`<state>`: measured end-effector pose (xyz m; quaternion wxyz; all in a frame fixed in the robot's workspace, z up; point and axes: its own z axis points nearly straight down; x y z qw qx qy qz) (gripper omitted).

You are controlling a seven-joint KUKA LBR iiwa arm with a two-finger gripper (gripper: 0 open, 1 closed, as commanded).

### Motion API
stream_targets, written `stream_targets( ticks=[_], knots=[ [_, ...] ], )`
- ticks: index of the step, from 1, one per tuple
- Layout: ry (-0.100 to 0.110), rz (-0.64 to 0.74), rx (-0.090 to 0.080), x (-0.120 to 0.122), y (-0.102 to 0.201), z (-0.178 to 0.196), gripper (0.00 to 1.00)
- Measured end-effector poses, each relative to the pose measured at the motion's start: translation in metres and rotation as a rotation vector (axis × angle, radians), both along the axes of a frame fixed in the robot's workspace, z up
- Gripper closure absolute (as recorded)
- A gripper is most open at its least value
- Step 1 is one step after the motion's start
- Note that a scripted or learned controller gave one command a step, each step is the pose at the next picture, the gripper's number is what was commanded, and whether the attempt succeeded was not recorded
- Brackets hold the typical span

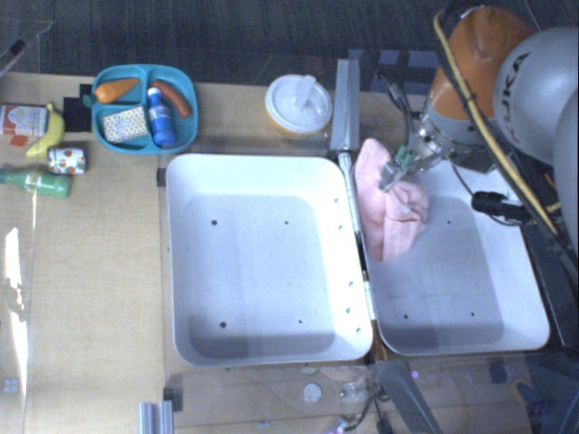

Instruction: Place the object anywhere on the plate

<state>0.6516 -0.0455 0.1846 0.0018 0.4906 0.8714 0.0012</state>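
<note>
A pink cloth (393, 215) lies crumpled against the left wall of the right bin (470, 287), its upper part bunched up. My gripper (398, 167) sits at the top of that bunch, its fingers pinched shut on a fold of the cloth. The plate (188, 93) is a blue divided dish on the bench at the far left, beyond the left bin. It holds a toy carrot (118, 89), a blue bottle (160, 116), a sausage (178, 100) and a cracker-like piece (123, 126).
The left bin (262, 251) lies between the cloth and the plate. A white lidded cup (298, 104) stands behind it. A banana (50, 129), a small can (66, 160), a green bottle (36, 182) and a carton (23, 120) crowd the bench's left edge.
</note>
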Motion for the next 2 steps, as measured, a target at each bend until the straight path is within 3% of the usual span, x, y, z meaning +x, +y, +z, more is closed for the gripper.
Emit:
stream_targets(
  ticks=[1, 2],
  knots=[
    [-0.002, 0.006, 0.000, 0.002, 0.002, 0.041, 1.00],
    [-0.002, 0.408, -0.002, -0.003, 0.053, 0.033, 1.00]
  ],
)
